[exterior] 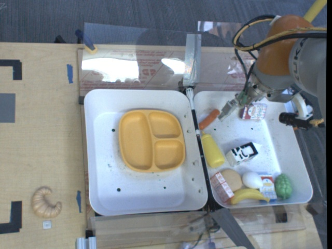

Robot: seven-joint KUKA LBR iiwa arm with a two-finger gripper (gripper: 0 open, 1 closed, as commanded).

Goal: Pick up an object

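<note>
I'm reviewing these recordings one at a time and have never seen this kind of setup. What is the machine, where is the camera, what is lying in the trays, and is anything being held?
There is one picture, taken by a fixed camera above the bench, looking down at a slant. The grey and orange machine at the upper right is a robot arm; its gripper reaches over the far part of the right bin. Nothing can be seen held in it.

The left bin holds a yellow divided plate. The right bin holds toy groceries: a carrot, a yellow bottle, a small carton, a black and white item, an egg, a banana and a green vegetable. A croissant lies on the bench outside the bins, lower left.
</note>
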